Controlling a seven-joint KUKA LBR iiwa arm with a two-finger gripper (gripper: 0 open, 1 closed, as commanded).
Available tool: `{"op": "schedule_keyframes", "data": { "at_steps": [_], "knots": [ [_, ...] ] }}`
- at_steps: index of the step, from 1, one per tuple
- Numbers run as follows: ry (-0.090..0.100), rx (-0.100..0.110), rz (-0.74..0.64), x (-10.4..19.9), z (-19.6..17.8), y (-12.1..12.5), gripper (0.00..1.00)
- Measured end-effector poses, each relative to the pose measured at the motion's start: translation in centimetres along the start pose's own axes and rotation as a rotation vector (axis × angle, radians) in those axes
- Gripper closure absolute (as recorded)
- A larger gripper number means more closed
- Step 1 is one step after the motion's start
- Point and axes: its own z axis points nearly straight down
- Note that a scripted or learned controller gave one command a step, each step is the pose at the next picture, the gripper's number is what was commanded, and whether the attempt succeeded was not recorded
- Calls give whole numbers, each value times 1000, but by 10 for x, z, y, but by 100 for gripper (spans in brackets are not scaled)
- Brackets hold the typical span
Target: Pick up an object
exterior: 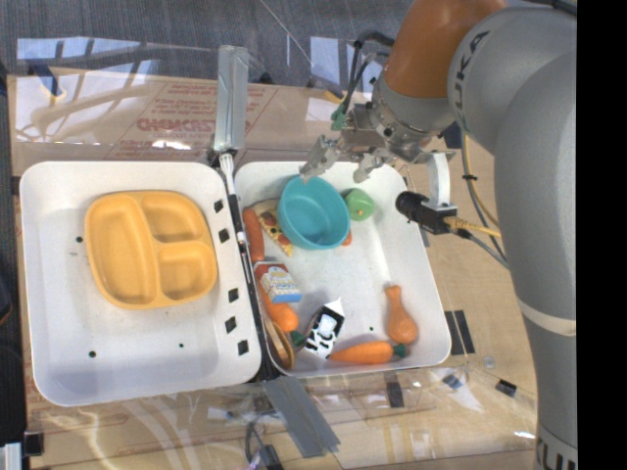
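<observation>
Teal bowl [314,213] sits tilted at the right bin's [431,292] far end; my pincer [342,164] hangs just above it, fingers [315,159] spread wide, gripping nothing.

bright, even overhead light, soft shadows under the white bins [59,360], glare streaks on the clear plastic sheet [196,424] along the front (and at the back), picture slightly soft, arm [529,116] casting little shade

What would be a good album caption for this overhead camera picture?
Grey arm's open pincer hovers over a blue bowl in the right bin of toy food; a yellow tray sits in the left bin.
</observation>
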Motion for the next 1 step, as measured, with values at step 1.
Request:
{"op": "schedule_keyframes", "data": {
  "at_steps": [1],
  "knots": [
    [2, 9, 112, 4, 150, 18, 0]
  ]
}}
